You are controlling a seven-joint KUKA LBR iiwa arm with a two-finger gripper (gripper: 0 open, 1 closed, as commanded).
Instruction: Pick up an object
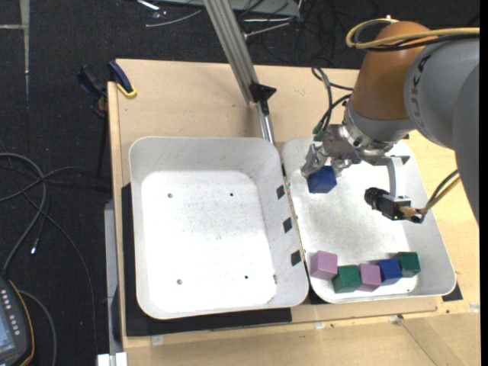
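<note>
Tool [323, 169] over the upper left part of the right bin [427, 227], closed around a blue cube [322, 181]. Cube held between the fingers, seemingly lifted just clear of the bin floor, close to the wall shared with the left bin [152, 174]. Grey arm [450, 82] reaching in from the right, orange band [389, 67] just above the wrist, yellow and black cables looping around it. Small black fitting [385, 203] hanging off the wrist over the middle of the right bin.

Along the lower edge of the right bin, a row of five cubes touching or nearly so: pink cube [324, 264] at the left, then green cube [348, 278], second pink cube [370, 275], second blue cube [390, 269], second green cube [409, 263] at the right end.

Wooden bench [191, 90] beneath both bins, a metal rail [232, 44] slanting down to the gap between them, a blue-and-yellow clamp [114, 78] on the bench's upper left corner.
</note>
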